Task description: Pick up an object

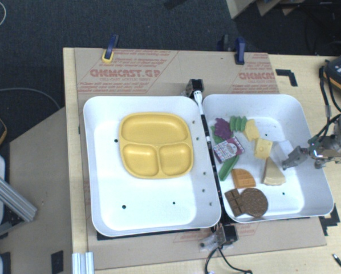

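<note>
The right bin holds several toy foods. Among them are purple grapes, a green vegetable, two yellow cheese blocks, a pink-and-white packet and a green pod. There are also an orange piece, a pale wedge, a brown bar and a round brown cookie. My gripper reaches in over the bin's right side, low and just right of the pale wedge and the lower cheese block. Nothing visible is held in it.
The left bin bears a yellow divided plate. A black divider strip runs between the bins. Clamps hold the cardboard at the back edge. Cables hang by the arm at the right.
</note>
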Motion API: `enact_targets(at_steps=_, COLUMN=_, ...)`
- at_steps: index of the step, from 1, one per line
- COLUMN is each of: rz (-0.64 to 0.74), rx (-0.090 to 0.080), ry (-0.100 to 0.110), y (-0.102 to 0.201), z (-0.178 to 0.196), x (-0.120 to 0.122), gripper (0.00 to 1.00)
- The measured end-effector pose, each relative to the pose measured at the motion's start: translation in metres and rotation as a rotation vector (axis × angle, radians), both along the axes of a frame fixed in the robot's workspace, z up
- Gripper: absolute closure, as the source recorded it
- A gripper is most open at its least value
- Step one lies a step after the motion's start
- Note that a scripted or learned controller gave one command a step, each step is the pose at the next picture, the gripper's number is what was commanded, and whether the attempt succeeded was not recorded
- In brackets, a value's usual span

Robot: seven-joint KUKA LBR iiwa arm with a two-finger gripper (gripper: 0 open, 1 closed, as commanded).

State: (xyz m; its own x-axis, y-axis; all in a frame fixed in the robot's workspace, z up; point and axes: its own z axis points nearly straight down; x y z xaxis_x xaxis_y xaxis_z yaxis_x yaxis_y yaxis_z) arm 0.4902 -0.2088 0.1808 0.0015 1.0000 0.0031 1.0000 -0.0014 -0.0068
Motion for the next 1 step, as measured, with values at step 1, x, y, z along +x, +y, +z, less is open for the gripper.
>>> enact_targets(at_steps=1, rz=0.001, rx=0.001, ry=0.001, y=0.0092, z=-0.0576, x=-0.0065, gripper=0.0)
